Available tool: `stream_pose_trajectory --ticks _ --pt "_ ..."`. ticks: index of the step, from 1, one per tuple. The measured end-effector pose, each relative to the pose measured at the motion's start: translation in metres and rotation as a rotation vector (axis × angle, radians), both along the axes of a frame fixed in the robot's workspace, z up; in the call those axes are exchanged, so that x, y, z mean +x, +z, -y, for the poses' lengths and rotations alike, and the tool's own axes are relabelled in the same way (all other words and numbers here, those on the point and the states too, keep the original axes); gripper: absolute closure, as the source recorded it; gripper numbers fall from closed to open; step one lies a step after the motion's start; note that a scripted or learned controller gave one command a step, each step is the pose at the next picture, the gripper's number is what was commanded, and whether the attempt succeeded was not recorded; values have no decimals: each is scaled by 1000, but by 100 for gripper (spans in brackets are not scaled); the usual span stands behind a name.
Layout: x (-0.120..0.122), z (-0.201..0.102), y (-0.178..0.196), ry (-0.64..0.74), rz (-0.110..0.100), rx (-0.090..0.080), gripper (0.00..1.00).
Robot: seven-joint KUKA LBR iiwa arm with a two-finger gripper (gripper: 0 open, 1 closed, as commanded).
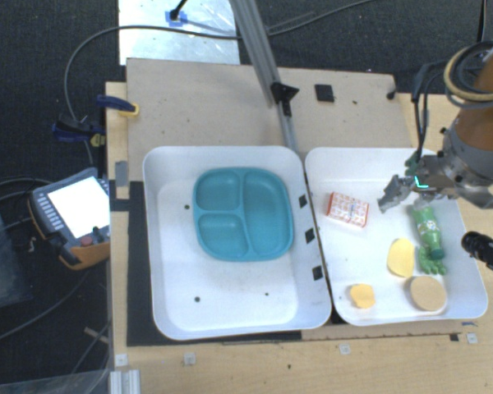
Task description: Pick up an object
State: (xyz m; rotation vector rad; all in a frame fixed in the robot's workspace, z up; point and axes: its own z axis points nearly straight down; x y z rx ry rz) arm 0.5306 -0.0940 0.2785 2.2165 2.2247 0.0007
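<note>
The things I could take all lie in the right-hand shallow white bin (329, 220): a small flat red-and-white patterned packet (347, 209) near its middle, a green plastic bottle (428, 231) lying on its side towards the right wall, a pale yellow rounded piece (401, 258) just left of the bottle's lower end, a small orange-yellow lump (361, 295) near the front wall, and a round tan disc (428, 293) in the front right corner. Each is small, with a plain, smooth-looking surface.

The left-hand white bin (168, 245) touches the right one along their shared wall and holds a teal plastic plate with three compartments (243, 213). Both bins sit on a light brown bench board (197, 97), with dark carpeted floor around it, cables trailing across, a handheld control pendant with a lit screen (72, 216) off to the left, and a grey metal pole (259, 43) slanting in from the top.

My grey arm with its orange band (476, 97) comes in from the right, wrist bent over the right bin's far right part. My gripper (392, 197) hangs between the packet and the bottle, just above the bottle's top end. Whether my fingers are spread or closed I cannot tell from here; nothing shows between them.
</note>
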Motion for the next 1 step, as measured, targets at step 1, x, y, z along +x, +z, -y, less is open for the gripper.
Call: stream_pose_trajectory --ticks 1 --pt "0 0 0 0 1 0 0"
